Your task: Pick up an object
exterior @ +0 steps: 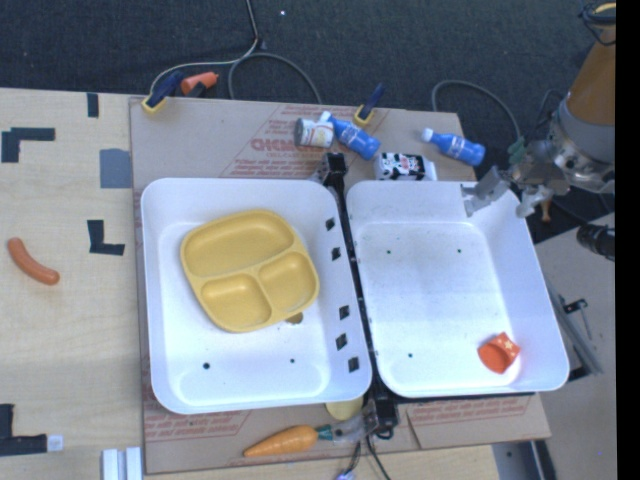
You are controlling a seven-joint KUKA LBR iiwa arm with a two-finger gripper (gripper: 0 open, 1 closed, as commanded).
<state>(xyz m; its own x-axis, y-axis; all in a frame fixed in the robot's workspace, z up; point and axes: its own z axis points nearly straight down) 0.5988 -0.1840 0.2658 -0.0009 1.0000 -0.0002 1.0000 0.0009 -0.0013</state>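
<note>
A small orange object lies in the near right corner of the right bin. My gripper hovers over that bin's far right corner, well away from the orange object. Its two fingers stand apart, open, with nothing between them. The left bin holds a yellow divided plate, with a small dark thing peeking out from under its near edge.
Behind the bins lie two blue bottles and a black-and-white item. A toy carrot lies in front of the bins. An orange sausage sits far left on the bench. Clamps and cables run along the back edge.
</note>
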